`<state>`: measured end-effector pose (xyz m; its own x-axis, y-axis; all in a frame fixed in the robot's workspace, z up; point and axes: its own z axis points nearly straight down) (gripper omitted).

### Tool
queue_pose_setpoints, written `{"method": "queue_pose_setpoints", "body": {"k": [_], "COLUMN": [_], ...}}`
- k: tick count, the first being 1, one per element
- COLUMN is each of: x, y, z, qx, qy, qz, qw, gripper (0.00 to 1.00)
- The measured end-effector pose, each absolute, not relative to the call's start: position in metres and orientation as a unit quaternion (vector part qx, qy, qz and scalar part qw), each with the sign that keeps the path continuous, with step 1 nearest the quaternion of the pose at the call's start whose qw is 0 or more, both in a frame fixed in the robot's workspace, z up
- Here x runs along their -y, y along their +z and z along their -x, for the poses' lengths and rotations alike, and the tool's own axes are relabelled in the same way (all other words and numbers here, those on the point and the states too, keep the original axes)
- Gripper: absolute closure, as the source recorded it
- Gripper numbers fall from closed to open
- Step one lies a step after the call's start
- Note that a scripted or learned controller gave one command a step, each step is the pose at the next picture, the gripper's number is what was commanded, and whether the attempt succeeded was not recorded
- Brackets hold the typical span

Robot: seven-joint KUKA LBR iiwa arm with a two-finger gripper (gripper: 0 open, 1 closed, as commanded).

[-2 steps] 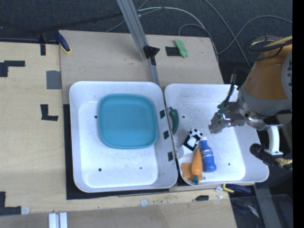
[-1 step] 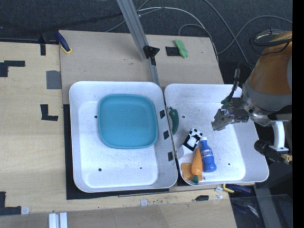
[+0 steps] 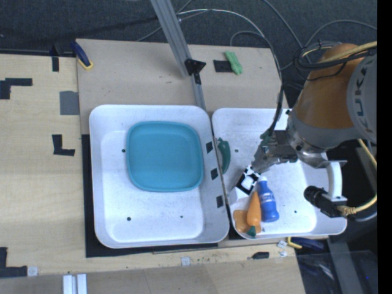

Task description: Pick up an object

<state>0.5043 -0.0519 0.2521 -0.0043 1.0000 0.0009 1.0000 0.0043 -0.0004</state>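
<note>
In the right bin (image 3: 245, 127) lie a blue bottle (image 3: 266, 201) with a white cap, an orange carrot-shaped toy (image 3: 253, 216) at the front rim, and a dark green piece (image 3: 223, 153) against the left wall. My gripper (image 3: 250, 178) hangs low over the bin just above the bottle's cap; its black-and-white tip is close to the cap. Nothing shows between the fingers. The arm's orange and grey wrist (image 3: 327, 103) covers the bin's right part.
The left bin (image 3: 110, 182) holds a teal square plate (image 3: 164, 155). A grey pole (image 3: 177, 38) slants down to the bins' shared rear edge. A green clip (image 3: 233, 62) and cables lie on the board behind the bins.
</note>
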Motion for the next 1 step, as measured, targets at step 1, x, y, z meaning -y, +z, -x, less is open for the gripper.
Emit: {"method": "queue_pose_setpoints", "body": {"k": [1], "x": [0.005], "y": [0.2374], "z": [-0.5053], "qx": [0.708], "qy": [0.0004], "qz": [0.706], "qw": [0.001], "gripper": [1.0]}}
